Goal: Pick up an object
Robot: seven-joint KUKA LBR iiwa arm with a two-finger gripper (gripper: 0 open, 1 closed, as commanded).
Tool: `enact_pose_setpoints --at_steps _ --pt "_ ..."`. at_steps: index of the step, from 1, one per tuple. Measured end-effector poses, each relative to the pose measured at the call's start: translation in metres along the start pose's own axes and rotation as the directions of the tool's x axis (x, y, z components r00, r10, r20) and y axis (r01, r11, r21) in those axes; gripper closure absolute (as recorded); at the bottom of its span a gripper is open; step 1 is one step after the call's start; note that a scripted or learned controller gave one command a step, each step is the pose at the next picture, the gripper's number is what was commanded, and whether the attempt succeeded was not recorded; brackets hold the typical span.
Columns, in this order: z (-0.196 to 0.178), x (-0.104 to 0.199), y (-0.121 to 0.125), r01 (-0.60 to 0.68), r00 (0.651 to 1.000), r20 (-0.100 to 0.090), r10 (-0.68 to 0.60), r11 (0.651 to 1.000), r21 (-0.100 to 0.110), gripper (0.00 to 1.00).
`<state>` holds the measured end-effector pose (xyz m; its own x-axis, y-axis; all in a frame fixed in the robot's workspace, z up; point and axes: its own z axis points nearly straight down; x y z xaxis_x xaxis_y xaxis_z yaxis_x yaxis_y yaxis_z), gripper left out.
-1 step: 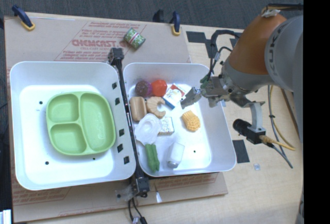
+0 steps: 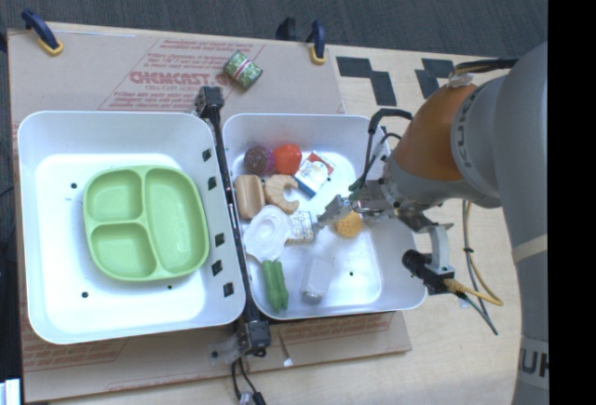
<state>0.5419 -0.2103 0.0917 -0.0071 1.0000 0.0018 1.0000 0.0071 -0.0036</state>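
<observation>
The right bin (image 2: 396, 293) holds several small items: a dark red ball (image 2: 257, 158), a red tomato (image 2: 288, 155), a red and white carton (image 2: 314, 174), a tan bread roll (image 2: 247, 195), a white lid (image 2: 266, 232), a green cucumber (image 2: 275, 285) and a pale bottle (image 2: 317, 277). My gripper (image 2: 337, 209) is low in this bin, right of the middle. A small orange-yellow piece (image 2: 349, 225) lies directly under and against it. The view does not show whether that piece is held.
The left bin (image 2: 37, 208) carries a green divided plate (image 2: 144, 222). A small green can (image 2: 242, 69) lies on the cardboard behind the bins. The arm's orange band (image 2: 438, 142) hangs over the right bin's right wall. Black clips run along the divider (image 2: 223, 208).
</observation>
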Motion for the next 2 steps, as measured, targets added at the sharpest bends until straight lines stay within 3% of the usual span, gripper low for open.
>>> enact_pose_setpoints --at_steps 1,2 --pt "-0.01 0.0 0.0 0.004 1.0 0.001 -0.004 1.0 0.001 1.0" --pt "-0.113 0.035 -0.027 -0.001 1.0 0.001 0.001 1.0 -0.003 1.0"
